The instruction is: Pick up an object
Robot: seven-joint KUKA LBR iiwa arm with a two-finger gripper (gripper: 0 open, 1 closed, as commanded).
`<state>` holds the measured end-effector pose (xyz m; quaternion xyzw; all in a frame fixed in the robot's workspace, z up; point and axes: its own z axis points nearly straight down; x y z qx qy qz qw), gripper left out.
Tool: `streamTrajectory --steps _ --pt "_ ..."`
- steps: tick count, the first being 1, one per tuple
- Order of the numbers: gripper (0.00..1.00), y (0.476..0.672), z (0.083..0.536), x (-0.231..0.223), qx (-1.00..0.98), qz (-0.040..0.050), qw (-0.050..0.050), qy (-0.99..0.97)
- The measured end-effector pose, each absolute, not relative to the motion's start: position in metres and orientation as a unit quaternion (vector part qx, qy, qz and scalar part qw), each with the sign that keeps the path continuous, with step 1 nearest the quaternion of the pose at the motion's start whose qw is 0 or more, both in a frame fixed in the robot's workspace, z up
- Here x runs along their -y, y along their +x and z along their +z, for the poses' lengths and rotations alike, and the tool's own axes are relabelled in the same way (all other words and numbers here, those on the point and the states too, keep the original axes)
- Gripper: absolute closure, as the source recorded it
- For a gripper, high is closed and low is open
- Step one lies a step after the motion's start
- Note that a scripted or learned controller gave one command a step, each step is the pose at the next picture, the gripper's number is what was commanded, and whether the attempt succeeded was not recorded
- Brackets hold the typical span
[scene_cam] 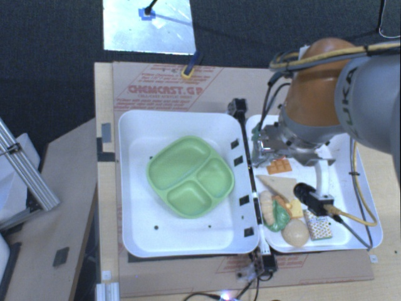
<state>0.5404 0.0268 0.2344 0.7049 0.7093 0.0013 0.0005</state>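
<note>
Nearest the camera, at the front of the right bin (338,168), lies a beige egg-shaped item (294,234) with a small patterned block (320,228) touching its right side. Just behind them sit a green and yellow piece (281,212) and a pale lumpy item (267,207) close to the wall between the bins. Next back is a cream wedge (279,184). Its tip points left toward that dividing wall and it widens to the right, so its long axis runs across the bin. Just beyond it lies an orange waffle-like piece (279,166), small and flat, its longer side also roughly across the bin and tilted slightly up to the right.

The gripper (263,148) hangs low over the back left part of this bin, just beside the waffle-like piece and near the wall. Nothing is visibly held, and I cannot tell whether it is wide or narrow, since the wrist hides it. The grey and orange arm (326,86) comes in above it from the right.

I judge this to be the approach step, before any grasp. The waffle-like piece and the wedge look like the likeliest targets. The next move calls for centring over one of them, closing across its short side, and keeping off the bin wall.

The left bin (138,143) holds a green divided plate (190,175), lying flat and turned at an angle. Farthest off are a cardboard sheet (166,86) with red lettering and a shiny metal sheet (147,17)
</note>
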Motion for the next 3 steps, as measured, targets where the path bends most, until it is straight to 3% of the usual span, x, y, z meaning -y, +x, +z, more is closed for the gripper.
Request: streamTrajectory --steps 1,2,3 --pt "1.00 0.536 0.214 -0.031 -0.708 -0.0001 0.000 0.706" --pt "1.00 0.547 0.220 -0.025 -0.708 0.0011 0.001 0.707" --pt "1.00 0.540 0.216 -0.034 -0.709 0.0005 0.000 0.705"
